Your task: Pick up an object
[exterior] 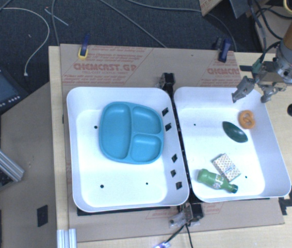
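Note:
My gripper (pixel 253 93) hovers over the far right part of the right bin (pixel 203 105), its two fingers spread apart and nothing between them. Just below it lies a small orange ring-shaped object (pixel 247 119). A dark green oval object (pixel 235 132) rests a little nearer and to the left of the ring. Toward the bin's near side sit a small patterned white box (pixel 225 166) and a green bottle (pixel 216 180) lying on its side.
The left bin (pixel 84 138) holds a blue divided plate (pixel 131 133). Black clamps run along the seam between the bins. Cardboard (pixel 135 61) covers the bench beneath. Cables lie on the dark floor at the back.

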Available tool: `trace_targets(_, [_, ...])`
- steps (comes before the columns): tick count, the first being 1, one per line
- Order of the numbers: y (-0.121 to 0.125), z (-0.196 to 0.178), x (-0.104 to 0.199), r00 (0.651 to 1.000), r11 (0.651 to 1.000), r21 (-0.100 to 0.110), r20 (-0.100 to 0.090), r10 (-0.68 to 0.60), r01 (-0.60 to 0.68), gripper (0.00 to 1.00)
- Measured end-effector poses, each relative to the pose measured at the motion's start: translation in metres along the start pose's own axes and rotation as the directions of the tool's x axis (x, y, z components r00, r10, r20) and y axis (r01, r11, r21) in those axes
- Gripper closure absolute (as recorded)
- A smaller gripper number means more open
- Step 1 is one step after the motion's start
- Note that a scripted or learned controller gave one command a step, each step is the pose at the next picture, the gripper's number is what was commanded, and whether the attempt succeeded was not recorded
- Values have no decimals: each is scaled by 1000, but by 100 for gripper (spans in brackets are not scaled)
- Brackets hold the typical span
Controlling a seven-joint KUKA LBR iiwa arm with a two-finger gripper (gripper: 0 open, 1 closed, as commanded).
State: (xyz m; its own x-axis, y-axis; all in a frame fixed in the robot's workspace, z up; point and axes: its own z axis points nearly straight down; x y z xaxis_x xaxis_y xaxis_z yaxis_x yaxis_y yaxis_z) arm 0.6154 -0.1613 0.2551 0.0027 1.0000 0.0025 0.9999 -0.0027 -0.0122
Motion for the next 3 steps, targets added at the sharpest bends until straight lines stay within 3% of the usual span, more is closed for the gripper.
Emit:
trace_targets(1, [2, -7, 0, 1000, 1000, -12, 2, -3, 3, 0])
trace_targets(3, [11, 108, 4, 1000, 1000, -5, 0, -3, 3, 0])
